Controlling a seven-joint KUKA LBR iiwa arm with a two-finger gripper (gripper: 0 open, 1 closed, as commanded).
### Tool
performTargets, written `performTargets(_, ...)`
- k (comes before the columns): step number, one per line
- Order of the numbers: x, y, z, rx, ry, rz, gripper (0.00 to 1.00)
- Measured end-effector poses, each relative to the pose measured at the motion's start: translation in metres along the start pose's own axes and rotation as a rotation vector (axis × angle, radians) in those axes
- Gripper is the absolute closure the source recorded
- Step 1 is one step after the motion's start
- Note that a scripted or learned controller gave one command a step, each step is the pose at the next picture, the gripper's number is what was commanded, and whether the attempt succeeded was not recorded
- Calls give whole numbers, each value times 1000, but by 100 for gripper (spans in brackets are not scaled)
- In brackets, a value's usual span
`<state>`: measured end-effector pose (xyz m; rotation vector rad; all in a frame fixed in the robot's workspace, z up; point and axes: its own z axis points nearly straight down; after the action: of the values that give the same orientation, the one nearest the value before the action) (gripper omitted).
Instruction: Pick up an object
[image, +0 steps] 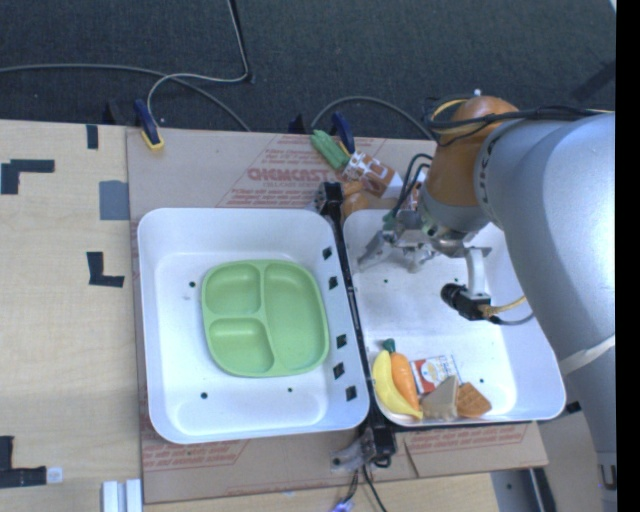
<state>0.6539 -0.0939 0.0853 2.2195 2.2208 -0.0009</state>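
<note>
The gripper (400, 248) hangs spread and empty over the right bin (520, 395), well apart from the banana (385, 385) in the bin's near corner. Descending here would likely grasp nothing.

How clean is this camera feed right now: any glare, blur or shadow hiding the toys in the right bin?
Camera view: lighting is even and soft, no harsh glare on the white right bin. The banana and carrot read clearly, edges slightly soft. The arm looms large and a little blurred, shading the bin's upper part around the gripper.
</note>
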Motion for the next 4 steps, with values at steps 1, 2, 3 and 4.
performTargets(1,0,15,0,0,1,-2,0)
performTargets(2,-5,15,0,0,1,-2,0)
performTargets(3,0,2,0,0,0,0,0)
performTargets(4,-1,15,0,0,1,-2,0)
